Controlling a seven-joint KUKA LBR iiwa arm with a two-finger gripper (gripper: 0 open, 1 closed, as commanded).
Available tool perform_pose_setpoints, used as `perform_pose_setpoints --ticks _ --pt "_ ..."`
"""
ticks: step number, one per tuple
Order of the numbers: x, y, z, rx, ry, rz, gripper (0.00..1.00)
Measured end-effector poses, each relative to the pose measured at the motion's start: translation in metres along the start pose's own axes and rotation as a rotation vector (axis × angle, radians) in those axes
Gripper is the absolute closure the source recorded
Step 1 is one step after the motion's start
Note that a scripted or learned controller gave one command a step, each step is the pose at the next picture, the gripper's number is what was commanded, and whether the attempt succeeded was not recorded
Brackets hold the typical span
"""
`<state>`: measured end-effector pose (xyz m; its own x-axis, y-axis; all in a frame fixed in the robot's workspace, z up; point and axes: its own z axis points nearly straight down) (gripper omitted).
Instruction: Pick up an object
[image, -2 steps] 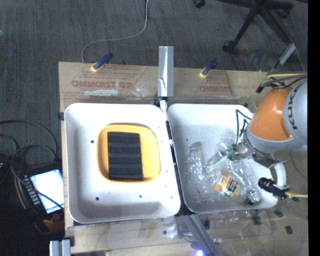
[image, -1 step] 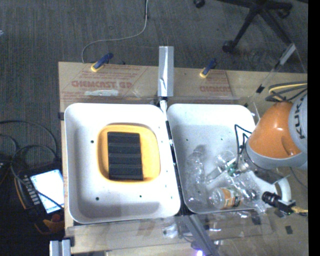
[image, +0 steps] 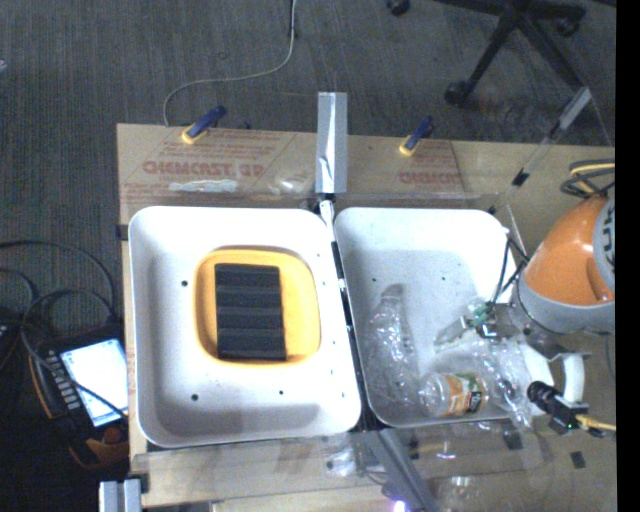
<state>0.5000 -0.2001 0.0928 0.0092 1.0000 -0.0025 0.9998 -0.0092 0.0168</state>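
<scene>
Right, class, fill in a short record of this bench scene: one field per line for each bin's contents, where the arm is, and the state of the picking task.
left bin: yellow tray holding a black ribbed block
right bin: clear plastic bottle lying near the middle; second bottle with an orange-and-white label lying near the front wall
arm: over the right bin's right side, amid crumpled clear plastic
gripper: hidden under the arm, state unclear
task: no object visibly lifted yet
</scene>
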Motion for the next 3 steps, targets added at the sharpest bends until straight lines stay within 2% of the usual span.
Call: perform_pose_setpoints --ticks 1,2,3 --pt "-0.010 0.046 -0.014 0.020 0.007 0.137 0.00" --pt "0.009 -0.011 -0.134 0.018 0.001 0.041 0.00" --pt "0.027 -0.013 -0.005 0.008 0.001 -0.073 0.00"
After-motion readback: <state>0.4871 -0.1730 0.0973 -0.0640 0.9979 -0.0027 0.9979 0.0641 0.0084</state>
